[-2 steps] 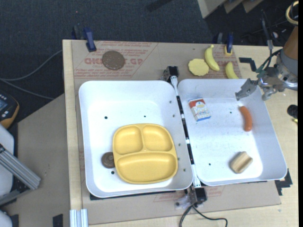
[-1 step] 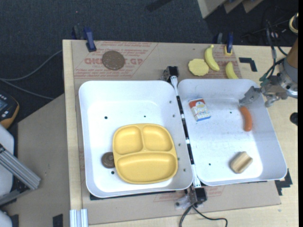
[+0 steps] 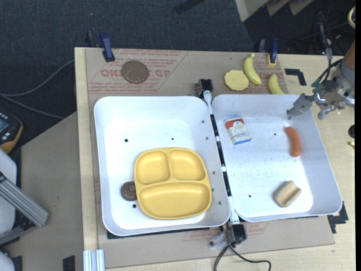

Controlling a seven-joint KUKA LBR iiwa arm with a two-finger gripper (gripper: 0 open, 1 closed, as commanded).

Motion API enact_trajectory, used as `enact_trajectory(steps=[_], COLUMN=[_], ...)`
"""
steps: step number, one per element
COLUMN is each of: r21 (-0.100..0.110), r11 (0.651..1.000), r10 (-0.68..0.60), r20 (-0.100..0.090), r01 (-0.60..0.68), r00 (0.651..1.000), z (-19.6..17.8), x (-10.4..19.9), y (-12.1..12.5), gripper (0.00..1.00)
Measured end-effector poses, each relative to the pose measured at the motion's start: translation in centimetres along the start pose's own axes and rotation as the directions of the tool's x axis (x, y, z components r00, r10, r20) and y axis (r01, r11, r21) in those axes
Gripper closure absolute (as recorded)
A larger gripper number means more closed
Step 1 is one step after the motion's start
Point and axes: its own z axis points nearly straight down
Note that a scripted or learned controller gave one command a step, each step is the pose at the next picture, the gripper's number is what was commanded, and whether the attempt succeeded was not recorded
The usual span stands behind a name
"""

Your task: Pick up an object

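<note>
Nothing is picked yet: the gripper point(image 3: 312, 105) hangs open and empty over the right bin's point(image 3: 256, 196) far right corner (the nearest thing being the sausage point(image 3: 293, 141) lying in that bin), so the whole grasp remains

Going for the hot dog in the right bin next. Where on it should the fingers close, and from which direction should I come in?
Grip the hot dog at its middle, descending straight from above, fingers closing across its narrow width. It lies flat on the right bin floor, long axis running roughly toward and away from the camera, with bare floor on both long sides. The gripper sits just above it in the view, so the move looks short.
</note>
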Motion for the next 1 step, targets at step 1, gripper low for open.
enact_trajectory(steps=[1], r21=[0.012], r11=[1.000], r10=[0.000], r20=[-0.006], r01=[0.000], r00=[1.000], z=[8.87], x=[-0.04], y=[0.75], gripper=[0.00])
